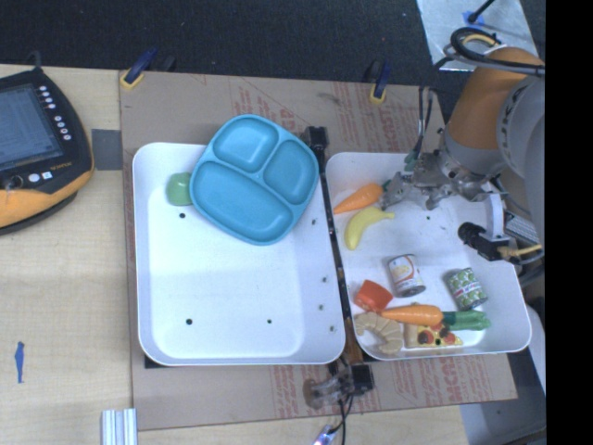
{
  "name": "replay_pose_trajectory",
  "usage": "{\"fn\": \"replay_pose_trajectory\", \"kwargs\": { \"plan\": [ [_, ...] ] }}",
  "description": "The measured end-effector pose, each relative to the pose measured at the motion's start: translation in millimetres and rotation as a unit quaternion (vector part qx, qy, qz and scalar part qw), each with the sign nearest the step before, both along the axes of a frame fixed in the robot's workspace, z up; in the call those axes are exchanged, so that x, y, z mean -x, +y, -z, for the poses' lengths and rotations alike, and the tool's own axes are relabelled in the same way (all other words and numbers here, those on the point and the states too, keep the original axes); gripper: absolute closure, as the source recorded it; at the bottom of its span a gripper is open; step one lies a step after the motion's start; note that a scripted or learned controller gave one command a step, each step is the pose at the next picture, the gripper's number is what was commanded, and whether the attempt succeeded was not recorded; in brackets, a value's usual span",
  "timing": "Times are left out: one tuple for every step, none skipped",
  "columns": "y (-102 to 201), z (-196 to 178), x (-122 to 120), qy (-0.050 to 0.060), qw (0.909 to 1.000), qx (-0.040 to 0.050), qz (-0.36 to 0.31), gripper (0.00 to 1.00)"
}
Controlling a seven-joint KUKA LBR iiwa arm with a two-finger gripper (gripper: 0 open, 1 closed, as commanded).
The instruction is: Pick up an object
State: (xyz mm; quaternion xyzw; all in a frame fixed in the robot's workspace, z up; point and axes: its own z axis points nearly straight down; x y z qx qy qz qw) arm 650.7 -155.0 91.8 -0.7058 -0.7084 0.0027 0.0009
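Observation:
My gripper [400, 189] hangs low over the upper part of the right bin [500, 341], coming off the grey wrist with the orange band. Its tip is just right of a small orange carrot [359, 197] and above a yellow banana [363, 226]. Nothing is visibly held. Further down the right bin lie a small tin can [404, 274], a green can [466, 288], a red piece [373, 296], a long carrot with a green top [426, 314] and a pale biscuit-like item [380, 332].
The left bin [232, 295] holds a blue divided plate [252, 179] tilted over its top rim, with a green object [178, 189] peeking from under it. A teach pendant [32, 151] lies at the far left of the bench.

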Motion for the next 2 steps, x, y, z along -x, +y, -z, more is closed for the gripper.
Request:
{"fn": "replay_pose_trajectory", "kwargs": {
  "plan": [
    [55.0, 0.5, -5.0, 0.001, 1.0000, -0.0012, -0.001, 0.00],
    [25.6, 0.3, 53.8, 0.000, 1.0000, -0.0004, 0.000, 0.00]
  ]
}}
